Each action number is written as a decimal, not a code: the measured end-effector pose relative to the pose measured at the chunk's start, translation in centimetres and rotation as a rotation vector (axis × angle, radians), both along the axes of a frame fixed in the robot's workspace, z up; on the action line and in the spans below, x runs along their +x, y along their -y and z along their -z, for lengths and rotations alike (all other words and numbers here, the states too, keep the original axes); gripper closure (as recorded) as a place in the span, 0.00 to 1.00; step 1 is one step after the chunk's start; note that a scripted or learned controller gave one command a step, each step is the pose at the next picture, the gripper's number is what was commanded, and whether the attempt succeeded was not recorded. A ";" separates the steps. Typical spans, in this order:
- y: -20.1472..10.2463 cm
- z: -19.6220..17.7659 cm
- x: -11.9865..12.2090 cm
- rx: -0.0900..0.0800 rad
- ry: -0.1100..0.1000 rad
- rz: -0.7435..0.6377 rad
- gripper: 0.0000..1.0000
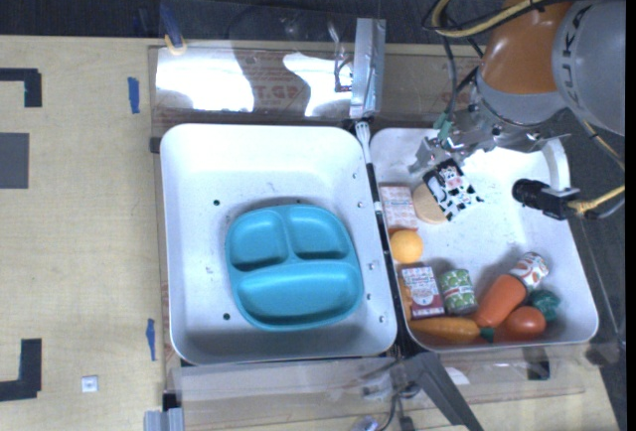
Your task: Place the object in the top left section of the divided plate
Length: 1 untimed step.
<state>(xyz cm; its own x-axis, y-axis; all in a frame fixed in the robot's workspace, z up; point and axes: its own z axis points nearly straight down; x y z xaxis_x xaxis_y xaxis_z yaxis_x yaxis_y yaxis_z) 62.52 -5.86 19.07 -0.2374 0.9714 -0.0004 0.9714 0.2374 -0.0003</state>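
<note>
Low in the right bin (pixel 586 315) lie 2 carrots (pixel 502 298), 1 tomato (pixel 526 322); claw (pixel 444 153) state unclear.

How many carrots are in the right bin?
2. One carrot leans upright near the tomato; the other carrot lies flat along the front wall. More could be hidden under the pile.

A single fixed camera looks down on the bench from above at a slight slant, far enough off to take in both white bins. The left bin (pixel 189 320) holds a blue divided plate (pixel 293 265); the right bin (pixel 581 305) lies at the right. The arm (pixel 556 42) enters from the far right. A wooden tabletop (pixel 70 250) spreads left
</note>
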 end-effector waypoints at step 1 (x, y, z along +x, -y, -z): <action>-4.1 -9.6 -12.8 0.001 0.000 0.039 1.00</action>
<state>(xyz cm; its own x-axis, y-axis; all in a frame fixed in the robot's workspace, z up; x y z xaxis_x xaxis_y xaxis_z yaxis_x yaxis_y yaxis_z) 49.71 -1.74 28.65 -0.1991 0.9800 0.0009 0.9800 0.1991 -0.0002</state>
